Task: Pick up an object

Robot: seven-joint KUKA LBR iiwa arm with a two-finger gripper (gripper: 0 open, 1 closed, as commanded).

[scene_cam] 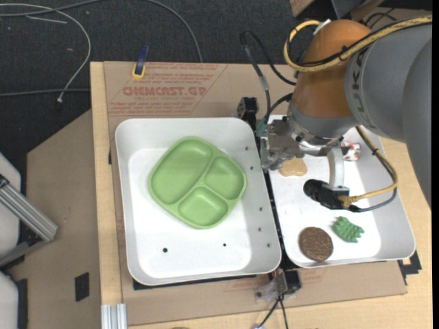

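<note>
two white bins [137,184], one green plate [197,181], one brown disc [316,243]

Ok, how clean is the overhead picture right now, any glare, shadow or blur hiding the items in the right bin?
Camera view: lighting is even and soft, with no hard glare on either white bin. The arm looms large and slightly soft near the lens, covering the right bin's top and shading it beneath. The tan piece, brown disc and green toy read sharply; the gripper is cluttered and hard to read.

The grey arm [391,67] is reaching in from the right — its orange band [329,60] sitting above the wrist — and hanging its gripper [278,153] low, left of centre.
</note>
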